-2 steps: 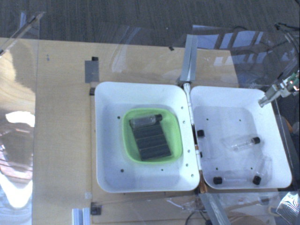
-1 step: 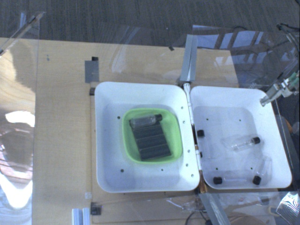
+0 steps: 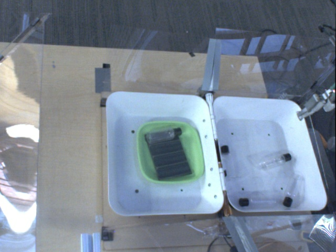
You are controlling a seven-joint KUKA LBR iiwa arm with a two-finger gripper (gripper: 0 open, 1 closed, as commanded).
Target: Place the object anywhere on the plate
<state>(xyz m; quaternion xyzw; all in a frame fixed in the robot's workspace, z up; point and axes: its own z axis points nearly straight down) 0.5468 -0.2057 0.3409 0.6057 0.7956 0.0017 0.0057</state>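
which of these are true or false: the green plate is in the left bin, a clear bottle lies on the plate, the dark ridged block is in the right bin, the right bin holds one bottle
1. The green plate sits in the left bin. True.
2. A clear bottle lies on the plate. True.
3. The dark ridged block is in the right bin. False: it lies on the plate, in the left bin.
4. The right bin holds one bottle. False: several clear bottles lie there, one near the middle.

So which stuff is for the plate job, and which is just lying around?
For the job:
green plate
vial and dark ridged block, both on the plate

Lying about:
clear vials in the right bin
small black bit
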